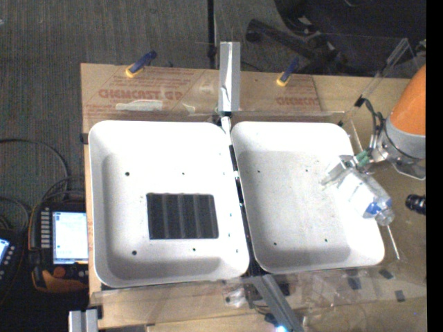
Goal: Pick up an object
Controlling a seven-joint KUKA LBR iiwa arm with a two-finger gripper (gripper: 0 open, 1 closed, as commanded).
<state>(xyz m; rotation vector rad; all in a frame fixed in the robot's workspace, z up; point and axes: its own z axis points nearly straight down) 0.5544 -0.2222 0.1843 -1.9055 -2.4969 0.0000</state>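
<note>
The left bin point(111, 185), nearest the lower edge of the camera view, holds the single visible object: a dark ribbed rectangular tray point(182, 216) lying flat on the bin floor, toward the 5 o'clock part of that bin and apart from all four walls.

The right bin point(277, 185) sits just beside it, the two rims touching along the centre line. Over this bin's 3 o'clock wall hangs the gripper point(344, 171), its pale, translucent fingers pointing toward 9 o'clock across the bin floor. Nothing is seen between the fingers; how far apart they stand cannot be told at this resolution. A small blue and clear fitting point(378, 209) sits at 5 o'clock of the gripper, at the bin's rim.

The arm point(408, 120), with its orange band, enters at 3 o'clock of the view.

Farther back, two clamps point(140, 63) with blue handles hold a clear sheet to the bench's far edge.
</note>
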